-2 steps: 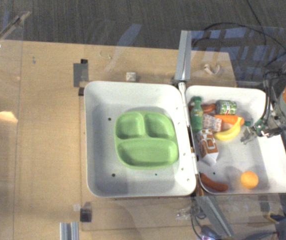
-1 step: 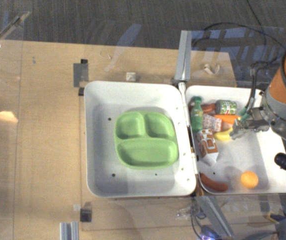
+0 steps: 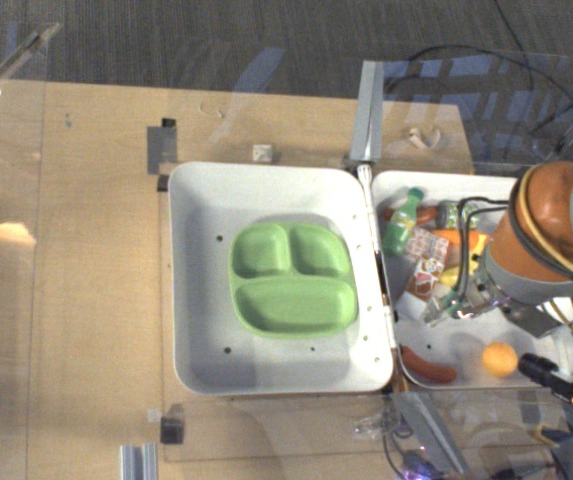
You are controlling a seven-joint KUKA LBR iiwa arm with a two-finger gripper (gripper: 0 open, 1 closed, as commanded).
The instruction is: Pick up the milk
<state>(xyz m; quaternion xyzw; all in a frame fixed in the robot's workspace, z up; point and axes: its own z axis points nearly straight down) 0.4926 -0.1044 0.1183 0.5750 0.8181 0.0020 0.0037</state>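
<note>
The milk (image 3: 428, 251) looks like a small white carton with red print. It lies in the upper left part of the right bin (image 3: 466, 340), among other items. My gripper (image 3: 449, 309) hangs low over that bin, just below and to the right of the carton, under the grey and orange wrist (image 3: 541, 233). I see nothing held in it. The arm hides the right part of the bin.
A green bottle (image 3: 402, 222) lies next to the carton's upper left. An orange fruit (image 3: 499, 359) and a brown sausage (image 3: 429, 368) sit near the front wall. Something yellow (image 3: 451, 278) lies beside the gripper. The left bin (image 3: 198, 268) holds a green divided plate (image 3: 292, 278).
</note>
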